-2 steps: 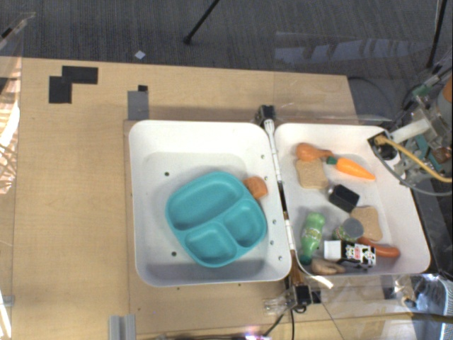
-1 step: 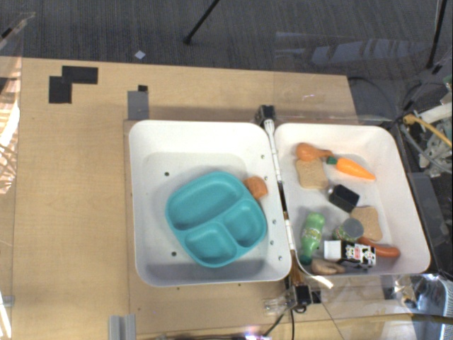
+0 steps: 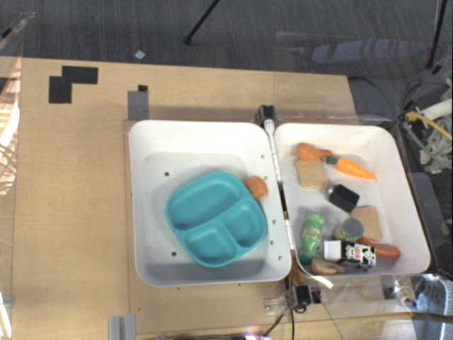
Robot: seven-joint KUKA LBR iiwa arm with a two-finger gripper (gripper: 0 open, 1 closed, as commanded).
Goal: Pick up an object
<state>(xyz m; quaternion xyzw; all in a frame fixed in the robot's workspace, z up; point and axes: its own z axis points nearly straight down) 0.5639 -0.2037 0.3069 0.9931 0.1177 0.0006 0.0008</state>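
A light wooden bench [image 3: 71,211] held two white bins side by side. The left bin [image 3: 141,190] touched the right bin [image 3: 396,161]. Black tape patches [image 3: 71,82] sat on its far left corner.

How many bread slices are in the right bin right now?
2. One bread slice lies near the bin's upper left, below an orange item. The other slice sits lower right, beside a grey round lid. More could be hidden underneath.

Black tape patches [image 3: 71,81] on bench [image 3: 71,211]
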